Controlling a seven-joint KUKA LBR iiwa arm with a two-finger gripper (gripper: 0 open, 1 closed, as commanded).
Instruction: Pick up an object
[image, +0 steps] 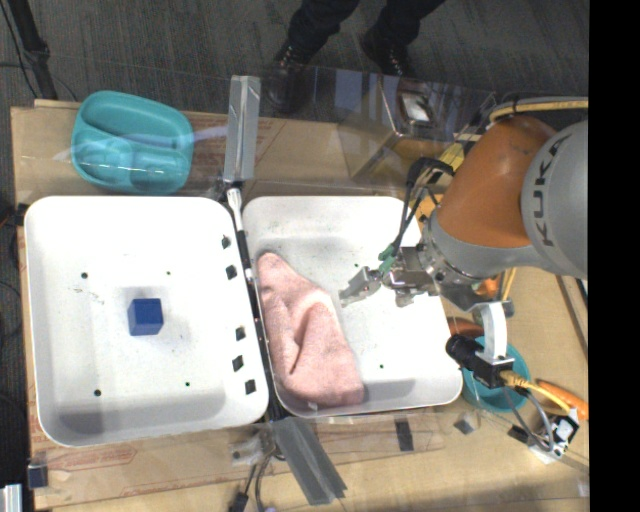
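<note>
We saw the two-finger gripper of the grey arm with the orange band hanging over the middle of the right-hand shallow white bin, having reached in from the right of the frame. Its fingers stood slightly apart with nothing between them. Bare bin floor lay all around the tips, toward the upper wall and toward the lower right corner. The soft pink folded cloth lay along that bin's left wall, running from mid-height down to the lower edge, just left of the fingertips and apart from them. It looked rumpled, broader at its lower end. The left-hand shallow white bin held a small blue cube left of its centre, well clear of every wall. A translucent teal plastic scoop-shaped container rested on the bench at the upper left of the frame
</note>
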